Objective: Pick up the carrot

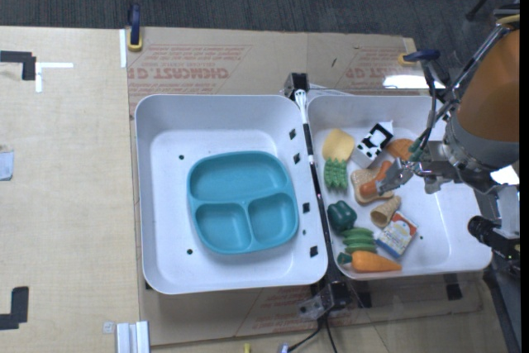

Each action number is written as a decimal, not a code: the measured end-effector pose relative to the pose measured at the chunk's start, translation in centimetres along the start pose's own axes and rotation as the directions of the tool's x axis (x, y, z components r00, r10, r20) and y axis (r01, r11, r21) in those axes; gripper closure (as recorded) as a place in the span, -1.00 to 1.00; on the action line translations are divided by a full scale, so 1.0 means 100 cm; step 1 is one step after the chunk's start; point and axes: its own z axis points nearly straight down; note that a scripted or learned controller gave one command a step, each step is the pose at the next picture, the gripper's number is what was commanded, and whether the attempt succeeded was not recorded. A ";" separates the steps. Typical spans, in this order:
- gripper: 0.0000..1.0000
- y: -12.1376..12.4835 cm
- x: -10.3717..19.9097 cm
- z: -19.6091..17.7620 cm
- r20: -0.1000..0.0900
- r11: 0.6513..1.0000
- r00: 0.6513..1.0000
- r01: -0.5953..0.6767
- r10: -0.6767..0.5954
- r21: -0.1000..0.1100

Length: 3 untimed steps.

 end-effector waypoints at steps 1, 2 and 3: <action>-1.00 0.072 -0.056 0.080 0.000 1.000 1.000 -0.026 0.026 0.000; -1.00 0.127 -0.056 0.112 0.003 0.997 0.997 -0.077 0.077 -0.030; -1.00 0.150 -0.111 0.115 -0.022 0.957 0.957 -0.290 0.290 -0.022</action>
